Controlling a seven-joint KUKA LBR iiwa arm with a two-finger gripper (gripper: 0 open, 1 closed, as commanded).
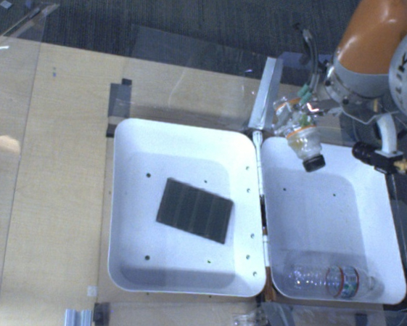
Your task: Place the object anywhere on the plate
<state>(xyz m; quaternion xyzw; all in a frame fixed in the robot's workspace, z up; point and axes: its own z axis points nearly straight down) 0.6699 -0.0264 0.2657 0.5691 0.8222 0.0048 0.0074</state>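
Clear bottle clamped in pincer above right bin; dark plate in left bin

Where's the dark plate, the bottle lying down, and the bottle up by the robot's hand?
Plate (195, 209): camera view, its middle.
Lying bottle (324, 279): camera view, its body.
Raised bottle (303, 142): camera view, clear body above black cap.

Wooden bench with two white bins side by side

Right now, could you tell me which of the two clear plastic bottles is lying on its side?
The clear plastic bottle with the red-green label, along the right white bin's near wall; the dark-capped bottle hangs tilted at the gripper.
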